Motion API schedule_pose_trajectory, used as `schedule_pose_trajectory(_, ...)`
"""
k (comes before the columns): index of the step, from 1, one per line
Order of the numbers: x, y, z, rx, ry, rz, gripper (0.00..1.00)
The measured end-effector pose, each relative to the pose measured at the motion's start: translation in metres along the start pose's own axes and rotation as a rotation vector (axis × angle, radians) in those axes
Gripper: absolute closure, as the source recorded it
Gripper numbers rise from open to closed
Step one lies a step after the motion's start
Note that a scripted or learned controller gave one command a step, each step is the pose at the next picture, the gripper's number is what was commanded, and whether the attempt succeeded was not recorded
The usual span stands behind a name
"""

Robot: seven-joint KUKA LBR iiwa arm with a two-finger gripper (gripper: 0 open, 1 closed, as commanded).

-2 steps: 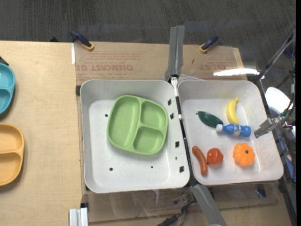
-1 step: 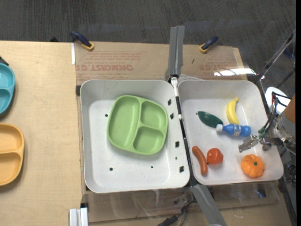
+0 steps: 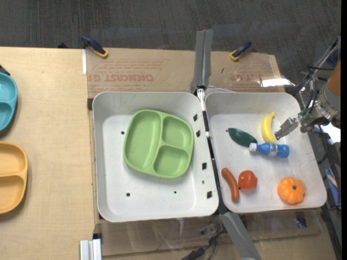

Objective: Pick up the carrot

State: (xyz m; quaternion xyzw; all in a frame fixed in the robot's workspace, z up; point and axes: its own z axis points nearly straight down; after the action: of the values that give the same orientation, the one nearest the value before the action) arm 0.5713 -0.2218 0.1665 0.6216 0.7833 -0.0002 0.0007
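Camera view: the grey two-finger gripper (image 3: 286,128) is hanging over the right shallow white bin (image 3: 217,145), near its right wall, beside the yellow toy banana (image 3: 267,127).
Step in hand: the approach is looking under way; nothing is lying between the fingers.
Claw: whether the fingers are apart or together is not readable from this slant, so I cannot tell.
Task's thing: the long orange-red toy carrot (image 3: 230,184) is lying at the bin's lower left, just beside the small red toy tomato (image 3: 247,180), the two seeming to touch.
Next move: the gripper is needing to travel leftward and toward the bin's front edge, then descend along the carrot's length.
Edges: the carrot is sitting close to the bin's left wall, leaving little room on that side.
Open room: the blue plastic bottle (image 3: 270,149) and dark green leaf-shaped toy (image 3: 241,136) are lying across the direct path; the orange toy pumpkin (image 3: 291,190) is sitting well apart.
Left bin: a pale green divided plate (image 3: 159,143) is resting inside.
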Motion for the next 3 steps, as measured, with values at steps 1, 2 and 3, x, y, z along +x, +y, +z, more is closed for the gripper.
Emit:
schedule_pose_trajectory(1, -0.02, 0.086, -0.016, 0.0, -0.001, -0.024, 0.0)
schedule_pose_trajectory(2, -0.008, 0.086, 0.077, 0.008, 0.009, -0.208, 0.0)
schedule_pose_trajectory(3, 0.049, 0.102, -0.058, -0.003, -0.002, -0.463, 0.0)
